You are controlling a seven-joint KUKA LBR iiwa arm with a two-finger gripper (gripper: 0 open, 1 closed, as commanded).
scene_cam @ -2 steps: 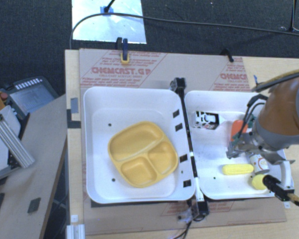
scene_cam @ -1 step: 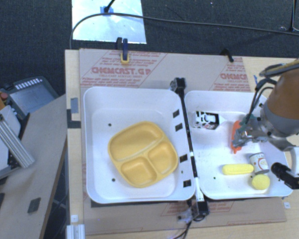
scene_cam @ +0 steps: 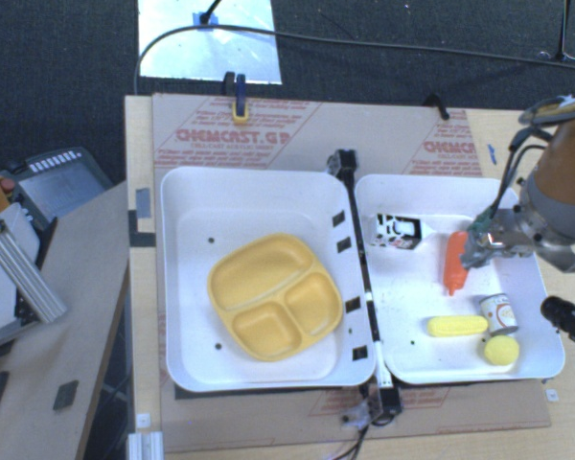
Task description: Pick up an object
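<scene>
In the right bin (scene_cam: 417,367) lie an orange carrot-shaped toy (scene_cam: 454,260), a black-and-white block (scene_cam: 398,230), a yellow oblong piece (scene_cam: 457,326), a small can (scene_cam: 498,312) and a yellow ball (scene_cam: 501,350). My gripper (scene_cam: 481,244) is low over the right bin, at the right side of the carrot toy's upper end and touching or almost touching it. Whether anything is held I cannot tell. A yellow divided plate (scene_cam: 273,295) rests in the left bin (scene_cam: 187,257).
The arm's grey wrist and orange band (scene_cam: 565,175) hang over the right bin's far right edge. A black divider with clips (scene_cam: 356,257) separates the bins. A cardboard sheet (scene_cam: 268,132) lies under both bins, and a side table (scene_cam: 48,286) stands at the left.
</scene>
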